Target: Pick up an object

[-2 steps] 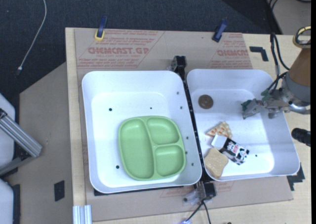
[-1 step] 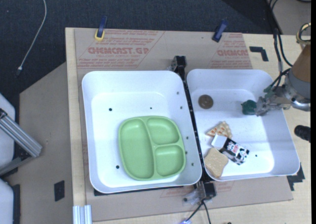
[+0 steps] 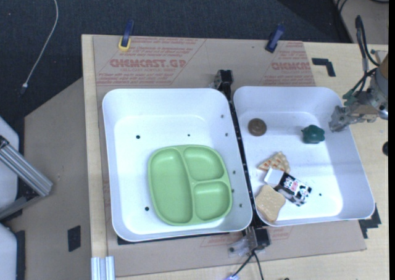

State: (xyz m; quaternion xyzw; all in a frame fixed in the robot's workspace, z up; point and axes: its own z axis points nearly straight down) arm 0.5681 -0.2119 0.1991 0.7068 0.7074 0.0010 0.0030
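Nothing's grabbed yet: gripper (image 3: 340,118) hangs at the right bin's (image 3: 345,205) edge near the green lump (image 3: 313,134), can't tell its state.

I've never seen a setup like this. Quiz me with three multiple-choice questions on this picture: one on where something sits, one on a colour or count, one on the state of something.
1. Where is the green tray?
A. left bin
B. right bin
C. on the floor

2. How many compartments has it?
A. two
B. three
C. five

3. How does the dark green object stand to the gripper?
A. lifted above the bin
B. lying on the right bin's floor, apart from it
C. in the tray

Answers:
1 A: the tray lies in the left bin.
2 B: one long section, two smaller.
3 B: it rests on the floor; the gripper is at the bin's far right edge.
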